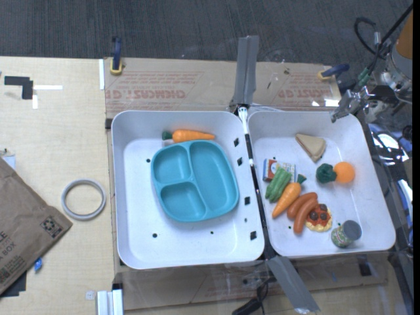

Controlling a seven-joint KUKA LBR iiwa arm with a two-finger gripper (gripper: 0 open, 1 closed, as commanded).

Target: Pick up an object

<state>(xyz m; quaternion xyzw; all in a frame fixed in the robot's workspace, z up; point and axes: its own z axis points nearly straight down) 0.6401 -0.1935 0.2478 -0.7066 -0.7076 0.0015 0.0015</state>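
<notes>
My gripper [346, 105] hovers over the far right corner of the right bin [377, 195], with nothing seen in it. Below it in that bin lie a tan sandwich wedge [311, 145], an orange [344, 172] beside a broccoli piece [325, 173], a small carton [271, 168], a green vegetable [281, 181], a carrot [287, 199], a sausage [304, 210], a pizza slice [319, 219] and a can [346, 233]. The left bin [131, 195] holds a blue divided plate [195, 180] and a second carrot [190, 136] behind it.
A tape ring [83, 198] and a brown cardboard box [26, 228] lie on the bench left of the bins. Clamps [117, 64] hold a cardboard sheet [177, 84] behind the bins. Cables [374, 31] hang near the arm at the upper right.
</notes>
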